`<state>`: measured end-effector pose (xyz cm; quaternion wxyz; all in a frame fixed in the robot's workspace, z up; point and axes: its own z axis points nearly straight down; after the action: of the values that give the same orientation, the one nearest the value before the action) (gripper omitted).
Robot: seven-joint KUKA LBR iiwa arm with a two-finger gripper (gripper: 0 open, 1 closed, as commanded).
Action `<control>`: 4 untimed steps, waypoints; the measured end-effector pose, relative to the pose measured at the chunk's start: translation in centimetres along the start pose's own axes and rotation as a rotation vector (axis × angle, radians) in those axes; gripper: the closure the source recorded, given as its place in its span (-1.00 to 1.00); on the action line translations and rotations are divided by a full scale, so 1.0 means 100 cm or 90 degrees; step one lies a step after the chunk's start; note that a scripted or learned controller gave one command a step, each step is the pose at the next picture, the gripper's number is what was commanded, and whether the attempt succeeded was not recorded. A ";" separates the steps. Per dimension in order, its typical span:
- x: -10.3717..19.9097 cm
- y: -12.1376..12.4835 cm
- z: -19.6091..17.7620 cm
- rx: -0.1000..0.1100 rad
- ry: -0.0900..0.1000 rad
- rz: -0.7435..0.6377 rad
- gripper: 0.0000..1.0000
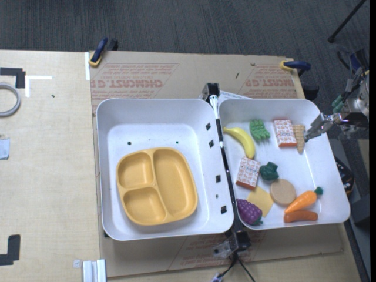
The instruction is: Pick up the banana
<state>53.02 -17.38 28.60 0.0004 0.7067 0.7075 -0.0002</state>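
Nearby, a smooth curved banana (242, 141); end effector (319, 125) grip state unclear.

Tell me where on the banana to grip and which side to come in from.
Grip the banana at its thick middle, coming straight down from above, judging by its pose: it lies flat on the right bin floor, curving from upper left to lower right. Set the fingers across its narrow width. The green toy and the bin wall sit close by, so a side approach looks cramped.

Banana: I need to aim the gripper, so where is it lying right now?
The banana lies in the right bin, near its upper left corner beside the divider, with the green leafy toy to its right and the patterned block below.
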 end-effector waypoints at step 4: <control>0.075 0.045 0.184 0.001 0.000 0.082 -1.00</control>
<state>57.55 -9.95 10.17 -0.0003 0.7510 0.6603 -0.0008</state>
